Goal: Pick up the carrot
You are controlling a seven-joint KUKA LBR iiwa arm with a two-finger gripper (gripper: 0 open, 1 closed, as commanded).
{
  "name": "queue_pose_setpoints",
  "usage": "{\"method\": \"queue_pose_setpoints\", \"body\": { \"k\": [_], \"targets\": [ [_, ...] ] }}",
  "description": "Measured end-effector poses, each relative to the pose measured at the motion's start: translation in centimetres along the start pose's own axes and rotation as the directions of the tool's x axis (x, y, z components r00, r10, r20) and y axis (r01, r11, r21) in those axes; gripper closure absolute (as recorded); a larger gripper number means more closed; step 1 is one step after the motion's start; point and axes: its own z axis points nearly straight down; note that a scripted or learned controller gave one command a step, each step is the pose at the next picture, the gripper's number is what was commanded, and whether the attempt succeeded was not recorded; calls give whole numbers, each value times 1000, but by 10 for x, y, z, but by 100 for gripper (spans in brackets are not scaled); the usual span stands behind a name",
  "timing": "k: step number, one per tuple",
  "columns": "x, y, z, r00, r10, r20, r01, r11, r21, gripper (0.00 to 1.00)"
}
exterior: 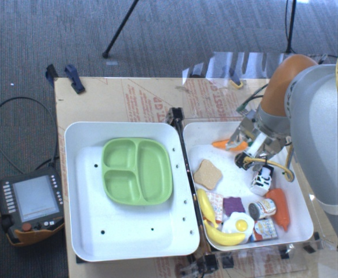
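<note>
The gripper (pixel 242 142) hangs low over the far part of the right bin (pixel 215 124), at the end of the grey arm that comes in from the right, and its tip sits right at the carrot (pixel 221 145). From this angle I cannot tell how far it is open, nor whether it has hold of anything. The carrot lies on the white floor of that bin near its far wall, a short orange piece with its left end showing clear of the gripper and its right end running under it. Nearer the camera in the same bin lie a slice of bread (pixel 208 174), a banana (pixel 217 229) curving along the near left corner, a fried egg (pixel 238 223) touching the banana, a purple piece (pixel 233 205), a small can (pixel 262 208) and a reddish-orange oblong piece (pixel 280 208) against the right wall. The left bin (pixel 87 213) holds a green divided plate (pixel 138 171), lying flat and well apart from the carrot.
</note>
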Motion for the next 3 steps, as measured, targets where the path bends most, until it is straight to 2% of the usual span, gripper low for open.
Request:
{"method": "queue_pose_setpoints", "body": {
  "k": [1,2,3],
  "targets": [
    [0,0,-10,1000,-3,1,3,1000,3,100],
    [0,0,-9,1000,-4,2,4,1000,3,0],
    [-4,8,6,992,126,-18,-126,992,0,0]
  ]
}}
